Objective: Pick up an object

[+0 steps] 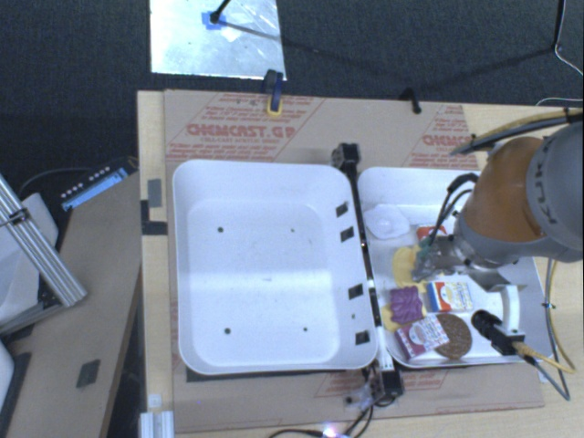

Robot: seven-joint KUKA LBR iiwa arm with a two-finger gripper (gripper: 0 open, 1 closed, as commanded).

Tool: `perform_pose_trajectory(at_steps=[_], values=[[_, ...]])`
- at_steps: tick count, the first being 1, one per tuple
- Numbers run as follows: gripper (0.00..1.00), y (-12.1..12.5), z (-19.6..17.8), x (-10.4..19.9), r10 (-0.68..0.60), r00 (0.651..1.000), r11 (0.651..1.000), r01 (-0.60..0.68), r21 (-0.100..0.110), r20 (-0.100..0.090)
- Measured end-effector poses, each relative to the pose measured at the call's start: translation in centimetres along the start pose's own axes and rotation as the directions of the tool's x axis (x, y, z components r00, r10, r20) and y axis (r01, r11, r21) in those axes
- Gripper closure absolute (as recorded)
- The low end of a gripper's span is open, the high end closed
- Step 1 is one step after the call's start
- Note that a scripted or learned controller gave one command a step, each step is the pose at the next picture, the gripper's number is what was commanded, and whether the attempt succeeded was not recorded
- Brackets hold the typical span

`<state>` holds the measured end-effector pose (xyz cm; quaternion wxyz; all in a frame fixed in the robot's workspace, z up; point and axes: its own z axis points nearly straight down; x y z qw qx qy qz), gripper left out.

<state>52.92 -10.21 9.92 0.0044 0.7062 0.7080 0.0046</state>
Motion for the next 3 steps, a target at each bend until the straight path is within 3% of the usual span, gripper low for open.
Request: perform_pose_trajectory(at_steps=[1, 2, 3], values=[[1.0, -3.4, -8.9, 4.8, -0.004, 1.0, 1.0, 0.004, 0.01, -0.001], [1.0, -3.9, -15.3, 17.6, -0.015, 1.0, 1.0, 0.015, 0.004, -0.005], [1.0, -1.5, -24.2, 28.8, -0.013, 1.0, 1.0, 0.013, 0.001, -0.007]])
